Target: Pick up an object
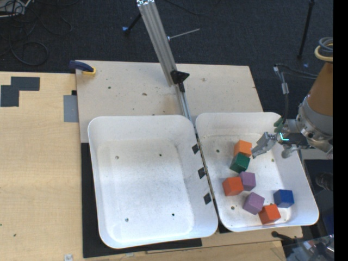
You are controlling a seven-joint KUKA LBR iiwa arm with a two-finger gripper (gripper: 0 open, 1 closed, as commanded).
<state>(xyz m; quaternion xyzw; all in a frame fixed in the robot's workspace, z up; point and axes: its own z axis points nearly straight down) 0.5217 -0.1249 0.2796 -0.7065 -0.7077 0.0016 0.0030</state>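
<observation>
Several small blocks lie in the right bin [293, 170]: an orange one [243, 147] against a dark green one [239, 162], a red-orange one [232, 186] beside a purple one [248, 180], another purple one [253, 202], a blue one [283, 197] and an orange-red one [269, 213]. My gripper [275, 148] hangs over the bin's upper right part, just right of the orange block. It is open, its fingers spread, and nothing sits between them. One finger [263, 144] points toward the orange block.
The left bin [109, 145] adjoins the right one along a divider with black clips [201, 172]. A slanted aluminium bar [160, 42] rises behind the bins. A wooden table [38, 173] lies to the left.
</observation>
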